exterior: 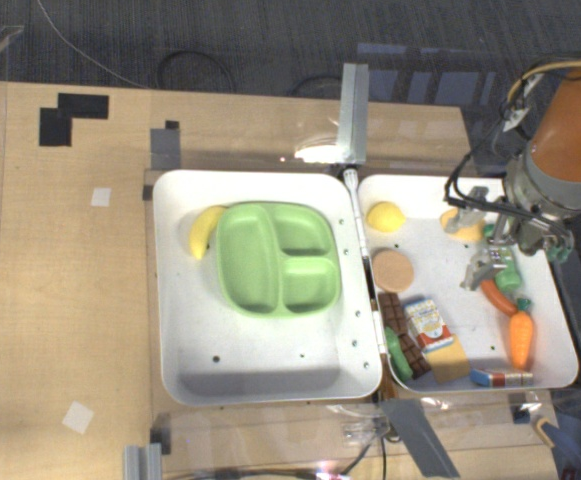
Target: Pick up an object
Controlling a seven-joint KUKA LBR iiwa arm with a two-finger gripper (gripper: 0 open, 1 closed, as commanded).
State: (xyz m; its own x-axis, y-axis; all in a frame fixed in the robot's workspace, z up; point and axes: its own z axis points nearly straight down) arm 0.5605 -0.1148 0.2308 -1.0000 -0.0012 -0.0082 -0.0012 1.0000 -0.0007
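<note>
My gripper [487, 260] hangs low over the right side of the right bin [440, 193], below the grey wrist and orange band. It is just above the leafy green top [511, 277] of a small carrot [500, 297]. A second, fatter carrot [521, 339] lies just beyond it toward the front. A yellow object [460, 225] lies partly under the wrist at the back. Further left lie a lemon [386, 216], a round tan disc [393, 269], a chocolate bar [394, 318] and a small carton [427, 324].
A yellow block [450, 362] and a marker [499, 377] lie along the right bin's front wall. The left bin [185, 348] holds a green divided plate [275, 256] and a banana [203, 231]. A metal post [353, 113] stands behind the divider between the bins.
</note>
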